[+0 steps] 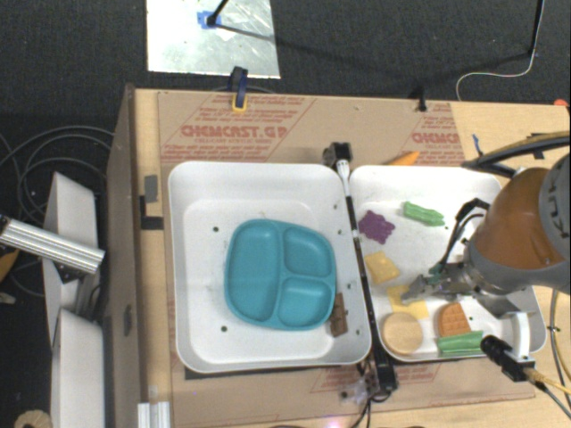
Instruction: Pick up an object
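Fingers (pixel 412 292) low in right bin (pixel 500 184), aperture unclear. Yellow toy piece (pixel 381 267) just beside: light, rigid, slick; pinch across flat sides.

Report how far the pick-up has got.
Done: the arm has reached into the right bin. In hand: the gripper sits low among the pieces, beside the yellow block and above the tan round piece; nothing visibly sits between its fingers. Left: grasping and lifting one item. The teal divided plate lies in the left bin.
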